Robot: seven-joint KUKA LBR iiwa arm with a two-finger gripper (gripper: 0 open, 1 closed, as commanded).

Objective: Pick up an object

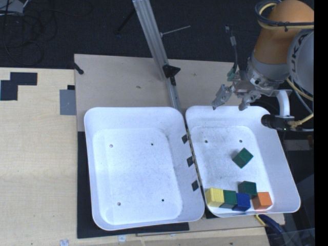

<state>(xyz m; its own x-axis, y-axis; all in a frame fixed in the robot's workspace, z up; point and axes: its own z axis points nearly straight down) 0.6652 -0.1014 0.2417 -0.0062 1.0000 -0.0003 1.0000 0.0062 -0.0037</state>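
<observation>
- While I hung above the far rim of the right bin [287, 168], my gripper [231, 100] stood with its fingers spread apart and nothing between them; I held no object.
- That spread suited a hand not yet committed, I judged: wide jaws let me drop over a block from either side.
- Just beyond me, my wrist carried the orange band [279, 32], and the grey arm came in from the right, which is why I sat over that bin's back edge and not its middle.
- Nearest below me lay a lone green block [242, 157], turned at an angle on the bin floor, well apart from the others. Being clear on all sides, it looked the easiest thing to take.
- Farther on, at the near edge of the same bin, a cluster sat crowded together: a yellow block [214, 197], a green one, a blue block [242, 202], a dark green one behind, and an orange block [262, 200]. Packed so, touching or nearly, they left my fingers little room.
- Farthest out, the left bin [97, 137] lay beside the right one, their rims touching.
</observation>
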